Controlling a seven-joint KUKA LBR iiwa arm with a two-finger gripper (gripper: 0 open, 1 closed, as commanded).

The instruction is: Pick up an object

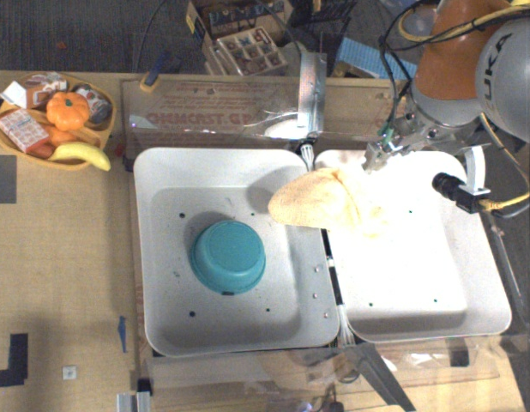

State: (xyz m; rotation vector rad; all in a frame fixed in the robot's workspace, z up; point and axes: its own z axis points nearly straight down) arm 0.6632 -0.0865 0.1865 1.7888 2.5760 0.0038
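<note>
A pale yellow cloth (321,200) hangs draped across the divide between the two bins, its rounded bulk over the inner rim of the left bin (162,316) and its upper corner drawn up toward the gripper (374,160), which sits above the far-left corner of the right bin (471,316). The cloth's corner meets the gripper tip, but whether the pincer is spread or pinching the cloth cannot be determined. A teal bowl (229,257) rests upside down on the floor of the left bin, apart from the cloth, and a basket of toy fruit (55,123) stands on the bench at the far left.
</note>
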